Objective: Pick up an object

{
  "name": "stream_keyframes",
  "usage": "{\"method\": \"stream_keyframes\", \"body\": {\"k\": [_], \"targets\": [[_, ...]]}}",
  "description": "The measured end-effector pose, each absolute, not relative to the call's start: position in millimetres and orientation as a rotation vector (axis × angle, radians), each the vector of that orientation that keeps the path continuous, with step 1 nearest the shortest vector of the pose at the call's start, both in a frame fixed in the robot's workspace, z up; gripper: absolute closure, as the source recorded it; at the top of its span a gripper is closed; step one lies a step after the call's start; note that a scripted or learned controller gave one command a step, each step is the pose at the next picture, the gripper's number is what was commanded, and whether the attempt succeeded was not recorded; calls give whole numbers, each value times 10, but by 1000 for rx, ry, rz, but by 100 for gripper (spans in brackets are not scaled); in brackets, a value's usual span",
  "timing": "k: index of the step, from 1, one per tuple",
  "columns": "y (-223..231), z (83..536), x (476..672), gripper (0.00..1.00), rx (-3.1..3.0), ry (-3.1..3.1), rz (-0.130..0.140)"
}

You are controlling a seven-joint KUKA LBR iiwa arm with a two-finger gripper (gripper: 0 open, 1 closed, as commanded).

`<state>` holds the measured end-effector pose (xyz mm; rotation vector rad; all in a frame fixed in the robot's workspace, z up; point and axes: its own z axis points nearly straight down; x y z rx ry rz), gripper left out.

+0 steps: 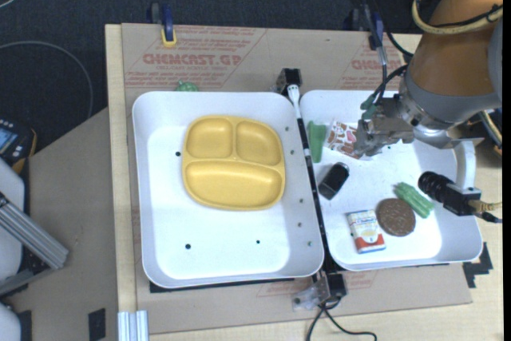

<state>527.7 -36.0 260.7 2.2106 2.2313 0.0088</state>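
On the bench [121,196] two white bins sit side by side, sharing a wall down the middle. The arm [455,52] reaches in over the bin [363,192] nearer the bench's right edge, and its end effector [374,138] hangs low in that bin's far half. It is just beside, perhaps touching, a small packet [342,137] printed in red and white. From this slant I cannot tell whether the end effector is open or closed, and nothing is plainly gripped. The packet lies flat on the bin floor, between the end effector and a green item [317,141] that rests along the shared wall. Toward the near edge from these, a small black object [333,180] lies tilted close to the same wall. Further toward the bench's near right corner are a brown round disc [396,217] and a green piece [415,200] touching the disc's far side. Just beside the disc lies a small red and white box [366,231], close to the bin's near rim. The other bin [231,247] holds a yellow divided plate [234,162], lying flat in its far half, with bare white floor toward the near edge.
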Motion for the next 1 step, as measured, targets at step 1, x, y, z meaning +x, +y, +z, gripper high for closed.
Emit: {"method": "stream_keyframes", "body": {"k": [1], "targets": [[157,3365,4888,100,2210,2227,13]]}}
